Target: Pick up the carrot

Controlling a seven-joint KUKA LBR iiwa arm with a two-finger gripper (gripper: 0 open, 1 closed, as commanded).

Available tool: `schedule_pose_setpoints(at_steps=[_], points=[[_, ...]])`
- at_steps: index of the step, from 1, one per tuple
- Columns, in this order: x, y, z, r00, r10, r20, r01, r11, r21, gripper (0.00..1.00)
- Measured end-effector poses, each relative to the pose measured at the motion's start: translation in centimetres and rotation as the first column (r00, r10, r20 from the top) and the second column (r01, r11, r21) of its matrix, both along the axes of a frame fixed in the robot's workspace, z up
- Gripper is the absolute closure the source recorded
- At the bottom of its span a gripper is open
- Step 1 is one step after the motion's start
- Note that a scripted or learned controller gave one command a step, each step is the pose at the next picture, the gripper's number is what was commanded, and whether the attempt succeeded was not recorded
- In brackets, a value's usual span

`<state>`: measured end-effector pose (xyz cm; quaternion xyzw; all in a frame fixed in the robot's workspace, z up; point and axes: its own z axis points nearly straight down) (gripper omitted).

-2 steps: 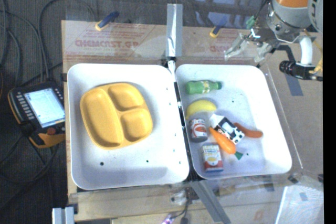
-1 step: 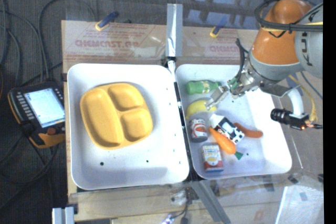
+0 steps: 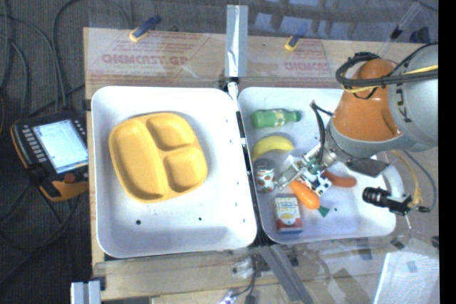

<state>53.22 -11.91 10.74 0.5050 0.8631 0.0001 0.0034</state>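
Orange carrot [image 3: 306,194], lying diagonally

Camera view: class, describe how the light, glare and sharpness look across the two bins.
Camera view: even, soft light; the white bins look bright with only faint shadows; the yellow tray has a mild sheen; the picture is slightly soft, so the claw near the carrot is hard to read.

Even, fairly bright overhead light; the white bins [image 3: 171,238] glare slightly, shadows are soft, and detail is mildly grainy.
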Motion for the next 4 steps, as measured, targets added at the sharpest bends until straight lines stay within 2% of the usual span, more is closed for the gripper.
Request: schedule_pose_setpoints(at_steps=[1, 2, 3, 4], points=[[-4.1, -1.4, -1.6, 0.997, -0.078, 0.018, 0.078, 0.997, -0.001, 0.00], [-3.9, -1.4, -0.3, 0.997, -0.080, 0.024, 0.080, 0.997, 0.001, 1.00], [-4.8, 5.5, 7.5, 0.952, -0.305, -0.009, 0.305, 0.952, 0.003, 1.00], [-4.8, 5.5, 7.6, 0.952, -0.305, -0.008, 0.305, 0.952, 0.003, 0.00]])
